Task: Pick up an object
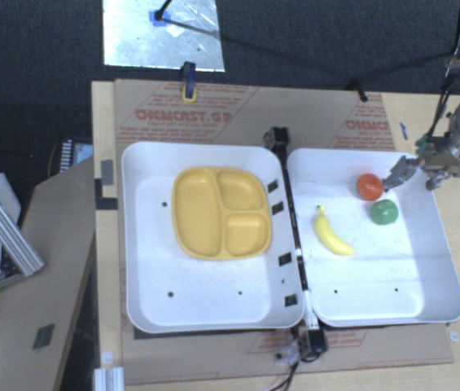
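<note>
In the right bin (376, 279) lie a red-orange ball (369, 186), a green ball (384, 212) just below it, and a yellow banana (331, 233) nearer the middle. My gripper (414, 179) hangs over the bin's upper right part, to the right of the red-orange ball and above the green one. Its fingers stand open with nothing between them. The left fingertip (396, 177) points towards the red-orange ball and comes close to its right side.
The left bin (156, 292) holds a yellow divided plate (221, 213). Black clips run along the seam between the bins (288, 235). A silver sheet (163, 23) and a yellow clamp (189, 84) lie at the back. An aluminium frame (2, 226) stands at far left.
</note>
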You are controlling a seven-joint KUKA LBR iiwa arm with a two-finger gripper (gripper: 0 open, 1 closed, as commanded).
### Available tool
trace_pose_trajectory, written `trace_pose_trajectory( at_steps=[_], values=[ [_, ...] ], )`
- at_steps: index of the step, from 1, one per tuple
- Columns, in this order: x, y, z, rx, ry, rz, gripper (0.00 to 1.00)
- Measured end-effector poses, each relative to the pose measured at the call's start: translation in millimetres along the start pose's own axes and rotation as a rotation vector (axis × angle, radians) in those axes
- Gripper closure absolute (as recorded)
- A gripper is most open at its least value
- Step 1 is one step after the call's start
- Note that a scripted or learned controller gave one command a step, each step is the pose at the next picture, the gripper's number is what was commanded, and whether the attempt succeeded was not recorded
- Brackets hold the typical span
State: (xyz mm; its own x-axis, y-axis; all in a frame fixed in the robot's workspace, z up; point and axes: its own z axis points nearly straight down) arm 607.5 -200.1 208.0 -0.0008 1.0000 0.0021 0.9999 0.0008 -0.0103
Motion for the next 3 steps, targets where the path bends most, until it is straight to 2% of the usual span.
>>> trace_pose_trajectory(
  at_steps=[1, 3],
  values=[
    [0, 3, -7, -0.012, -0.003, -0.003, 0.00],
    [8, -8, 109, -0.007, -0.001, 0.000, 0.00]
  ],
)
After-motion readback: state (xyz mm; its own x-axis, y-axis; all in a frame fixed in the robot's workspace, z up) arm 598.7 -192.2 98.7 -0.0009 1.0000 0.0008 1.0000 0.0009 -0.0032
